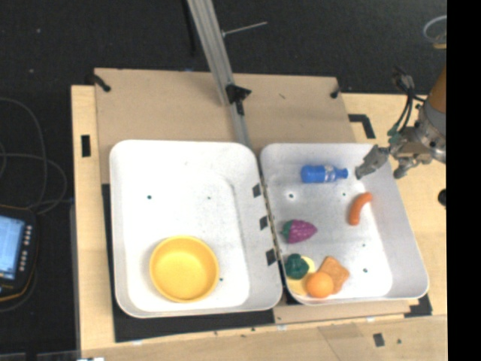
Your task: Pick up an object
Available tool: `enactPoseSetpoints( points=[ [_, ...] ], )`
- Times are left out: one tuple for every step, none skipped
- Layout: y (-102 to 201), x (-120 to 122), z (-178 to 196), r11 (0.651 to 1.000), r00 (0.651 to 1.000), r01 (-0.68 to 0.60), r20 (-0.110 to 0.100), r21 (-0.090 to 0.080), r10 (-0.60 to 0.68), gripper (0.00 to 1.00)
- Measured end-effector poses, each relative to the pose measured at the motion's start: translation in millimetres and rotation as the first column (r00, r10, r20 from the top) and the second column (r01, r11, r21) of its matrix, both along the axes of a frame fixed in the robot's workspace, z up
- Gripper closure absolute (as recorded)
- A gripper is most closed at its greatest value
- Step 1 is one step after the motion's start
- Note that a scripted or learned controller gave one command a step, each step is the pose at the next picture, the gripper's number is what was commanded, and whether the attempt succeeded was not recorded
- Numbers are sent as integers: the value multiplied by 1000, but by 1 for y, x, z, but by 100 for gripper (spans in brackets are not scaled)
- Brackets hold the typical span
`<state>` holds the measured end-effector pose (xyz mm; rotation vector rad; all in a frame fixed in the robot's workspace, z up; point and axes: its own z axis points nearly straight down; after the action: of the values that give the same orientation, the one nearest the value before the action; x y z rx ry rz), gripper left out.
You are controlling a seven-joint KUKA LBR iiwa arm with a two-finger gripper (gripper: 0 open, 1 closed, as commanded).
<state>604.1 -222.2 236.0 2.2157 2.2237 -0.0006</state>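
Yellow bowl (184, 268): round, shallow, plain yellow, upright. Sits in the near part of the left bin (135, 164), well apart from everything else.

Orange ball (319, 285): small, round, bright orange. Lies at the near edge of the right bin (391, 232), touching the orange block.

Orange block (336, 270): flat, angular, duller orange, tilted. Just behind and beside the ball.

Green-and-yellow piece (296, 266): small, dark green top over a yellow base; exact shape too small to tell. Near left corner of the right bin, just beside the ball.

Purple fruit (301, 231): knobbly, magenta-purple, with a small green end facing left. Lies on the left side of the right bin, near the divider between the bins.

Orange sausage-shaped piece (358, 207): short, curved, reddish orange. Lies toward the right side of the right bin, apart from the other items.

Blue bottle (323, 174): small, blue body, paler band near its right end, on its side, lengthwise left to right. Far part of the right bin.

Gripper (385, 164): grey, two dark fingers spread apart, nothing between them. Positioned over the far right corner of the right bin, just right of the bottle and beyond the sausage-shaped piece, touching neither.

Metal pole (214, 47): grey, slanted, beyond the bins.
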Motion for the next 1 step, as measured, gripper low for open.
enactPoseSetpoints(
  points=[
    [0, 0, 0, 1000, 1000, -1, 0, -1, 1, 0]
  ],
)
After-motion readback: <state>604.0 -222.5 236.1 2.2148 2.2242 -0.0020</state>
